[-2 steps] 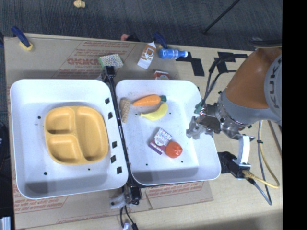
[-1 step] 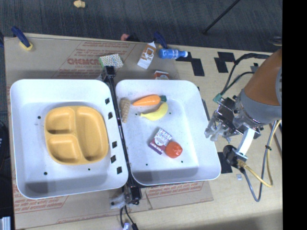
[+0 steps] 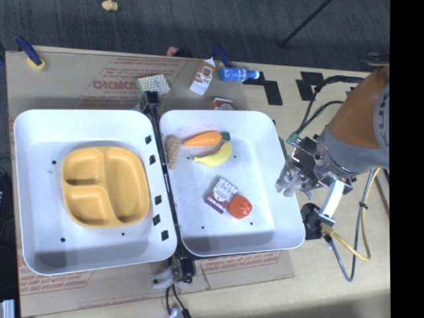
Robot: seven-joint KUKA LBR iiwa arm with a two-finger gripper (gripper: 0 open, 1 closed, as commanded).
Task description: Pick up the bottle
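A small red object with a purple and white label (image 3: 229, 199) lies on its side in the right bin (image 3: 265, 234), near the front middle; it looks like a toy bottle. A blue bottle (image 3: 237, 74) lies on the bench behind that bin, outside it. My gripper (image 3: 290, 181) hangs over the right bin's right rim, about a hand's width to the right of the red object and apart from it. Nothing shows in the gripper.
In the right bin an orange carrot (image 3: 203, 138), a yellow banana (image 3: 216, 156) and a tan cone (image 3: 173, 151) lie toward the back. The left bin (image 3: 33, 244) holds a yellow divided plate (image 3: 105, 185). Small cartons (image 3: 203, 77) and cables (image 3: 354, 244) lie on the bench.
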